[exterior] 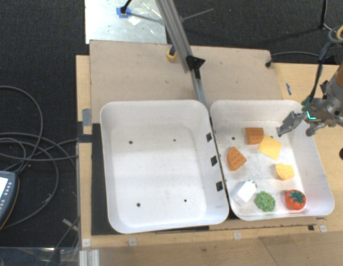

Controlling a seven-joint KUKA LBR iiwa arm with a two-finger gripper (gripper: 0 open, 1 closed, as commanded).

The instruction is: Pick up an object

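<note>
Hovering tool [300, 125] near yellow block [270, 147], orange block [254, 135] beside it.

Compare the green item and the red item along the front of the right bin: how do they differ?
The green item is bumpy and all green; the red item is smooth and red with a small green top. The green item lies beside a white block; the red item sits nearer the bin's outer corner. Both are small, rounded and untouched by the gripper.

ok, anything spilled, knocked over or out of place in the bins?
Nothing stands out. All seven objects sit inside the right bin, apart from each other: none over the rim or on the bench. The white block lies close to the divider. The gripper hovers over the bin's upper right, with nothing between its fingers.
</note>
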